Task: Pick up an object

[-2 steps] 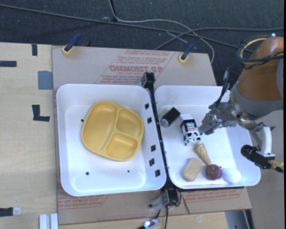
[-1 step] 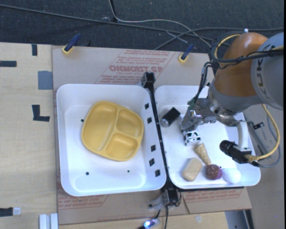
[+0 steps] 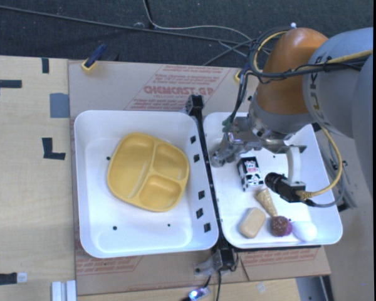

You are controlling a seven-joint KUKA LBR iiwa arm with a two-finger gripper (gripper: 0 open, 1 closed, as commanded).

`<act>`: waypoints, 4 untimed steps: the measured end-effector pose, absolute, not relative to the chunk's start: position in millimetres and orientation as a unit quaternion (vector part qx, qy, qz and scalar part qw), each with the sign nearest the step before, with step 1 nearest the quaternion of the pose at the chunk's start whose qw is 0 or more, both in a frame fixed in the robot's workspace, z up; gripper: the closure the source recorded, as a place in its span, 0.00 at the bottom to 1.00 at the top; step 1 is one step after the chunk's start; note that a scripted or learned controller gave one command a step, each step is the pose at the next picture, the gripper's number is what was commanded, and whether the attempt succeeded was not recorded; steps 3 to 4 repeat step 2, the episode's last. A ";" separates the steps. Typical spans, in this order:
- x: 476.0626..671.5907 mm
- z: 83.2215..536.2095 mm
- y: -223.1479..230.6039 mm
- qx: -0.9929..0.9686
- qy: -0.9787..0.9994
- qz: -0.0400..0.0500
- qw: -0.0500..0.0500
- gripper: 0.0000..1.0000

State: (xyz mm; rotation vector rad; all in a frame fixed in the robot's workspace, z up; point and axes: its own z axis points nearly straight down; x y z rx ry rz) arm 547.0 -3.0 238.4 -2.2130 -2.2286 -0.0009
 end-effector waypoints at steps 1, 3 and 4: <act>569.3 242.1 37.8 -0.705 -0.709 0.000 0.001 1.00; 587.1 228.4 87.4 -0.705 -0.709 0.001 0.000 1.00; 587.1 228.4 87.4 -0.705 -0.709 0.001 0.000 1.00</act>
